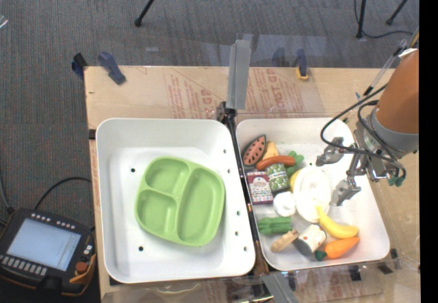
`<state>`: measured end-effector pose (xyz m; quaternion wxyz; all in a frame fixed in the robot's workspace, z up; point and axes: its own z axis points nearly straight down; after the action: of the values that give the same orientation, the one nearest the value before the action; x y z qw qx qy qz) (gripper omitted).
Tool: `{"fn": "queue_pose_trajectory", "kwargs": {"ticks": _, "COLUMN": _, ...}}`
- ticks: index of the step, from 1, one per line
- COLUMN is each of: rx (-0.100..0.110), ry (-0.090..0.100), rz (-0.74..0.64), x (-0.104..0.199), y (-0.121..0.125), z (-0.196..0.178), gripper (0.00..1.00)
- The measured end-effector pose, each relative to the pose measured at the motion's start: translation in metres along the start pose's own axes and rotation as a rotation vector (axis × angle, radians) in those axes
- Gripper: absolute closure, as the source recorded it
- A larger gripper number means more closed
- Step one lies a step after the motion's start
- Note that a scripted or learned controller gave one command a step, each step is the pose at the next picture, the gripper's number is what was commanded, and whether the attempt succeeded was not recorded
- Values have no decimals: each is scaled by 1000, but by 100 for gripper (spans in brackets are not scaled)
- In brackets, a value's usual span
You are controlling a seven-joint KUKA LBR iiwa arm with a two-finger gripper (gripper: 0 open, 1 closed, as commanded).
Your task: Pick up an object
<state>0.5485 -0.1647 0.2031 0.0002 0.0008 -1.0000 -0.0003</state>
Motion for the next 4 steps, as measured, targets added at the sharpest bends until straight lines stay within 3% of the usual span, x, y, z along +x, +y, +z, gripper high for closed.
{"fn": "queue_pose_trajectory", "kwargs": {"ticks": 1, "rx": -1, "ry": 1, "rz": 63, "x": -9, "y": 47, "z": 106, "gripper": 0}}
{"fn": "queue_pose_trajectory", "kwargs": {"ticks": 2, "rx": -1, "ry": 3, "rz": 194, "x": -64, "y": 42, "z": 117, "gripper": 0}}
{"fn": "queue_pose_trajectory", "kwargs": {"ticks": 3, "rx": 7, "ry": -3, "rz": 364, "x": -88, "y": 75, "z": 114, "gripper": 0}}
{"fn": "queue_pose_trajectory", "kwargs": {"ticks": 4, "rx": 0, "ry": -3, "rz": 459, "x": -88, "y": 52, "z": 114, "gripper": 0}}
